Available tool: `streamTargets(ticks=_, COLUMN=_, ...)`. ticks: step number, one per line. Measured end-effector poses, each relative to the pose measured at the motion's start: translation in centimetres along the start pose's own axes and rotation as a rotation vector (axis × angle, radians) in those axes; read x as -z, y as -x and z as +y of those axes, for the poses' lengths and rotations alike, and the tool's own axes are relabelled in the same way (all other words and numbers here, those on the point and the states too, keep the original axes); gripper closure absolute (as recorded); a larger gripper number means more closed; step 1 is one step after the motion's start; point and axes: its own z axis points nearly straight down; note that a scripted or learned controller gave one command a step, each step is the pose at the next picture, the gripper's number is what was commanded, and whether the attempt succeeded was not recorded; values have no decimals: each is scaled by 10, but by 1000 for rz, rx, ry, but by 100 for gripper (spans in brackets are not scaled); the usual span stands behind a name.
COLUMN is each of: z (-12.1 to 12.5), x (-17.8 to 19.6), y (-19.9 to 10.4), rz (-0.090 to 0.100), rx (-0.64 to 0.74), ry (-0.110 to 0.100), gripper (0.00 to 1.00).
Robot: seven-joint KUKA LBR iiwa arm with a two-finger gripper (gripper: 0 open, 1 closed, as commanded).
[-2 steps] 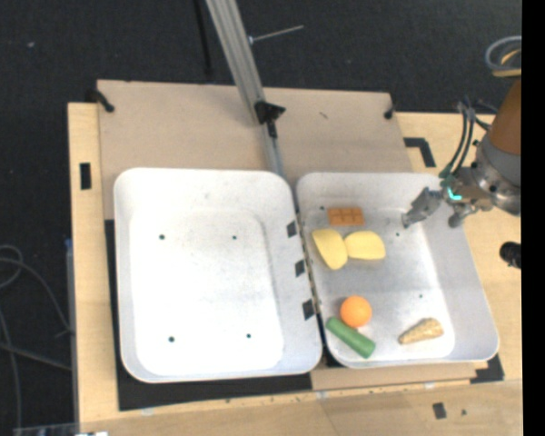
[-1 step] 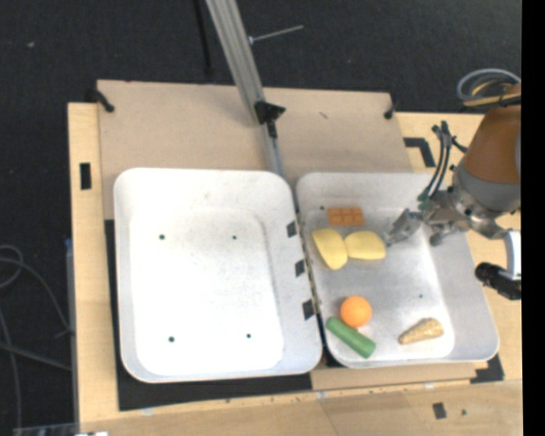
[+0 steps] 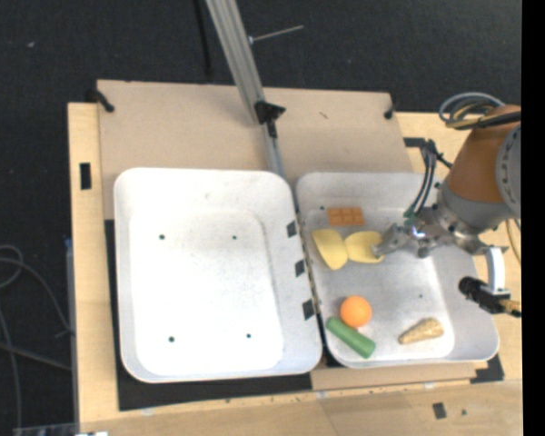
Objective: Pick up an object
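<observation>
Nearest the lens, a green plastic cylinder (image 3: 350, 337) at the right bin's (image 3: 454, 348) seven o'clock, beside an orange ball (image 3: 355, 312). At nine o'clock, two soft pale-yellow pieces (image 3: 329, 248), the right-hand one (image 3: 363, 246) touched by the gripper (image 3: 387, 245). Fingers' spread impossible to tell. Nothing lifted yet; grasp and raise apparently remaining.

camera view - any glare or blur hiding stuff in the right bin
Camera view: soft and low in detail overall, lighting even, no strong glare on the right bin; the orange ball and green piece read clearly, but the gripper by the yellow pieces is too blurred to read.
</observation>
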Motion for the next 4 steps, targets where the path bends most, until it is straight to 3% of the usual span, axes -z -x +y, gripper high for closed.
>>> streamTargets(ticks=1, z=2, x=14, y=1, rz=-2, rx=-2, ry=7, gripper=100)
streamTargets(ticks=3, z=15, x=141, y=6, rz=-1, rx=6, ry=10, gripper=100)
streamTargets(ticks=4, z=16, x=139, y=8, rz=-2, rx=8, ry=4, gripper=100)
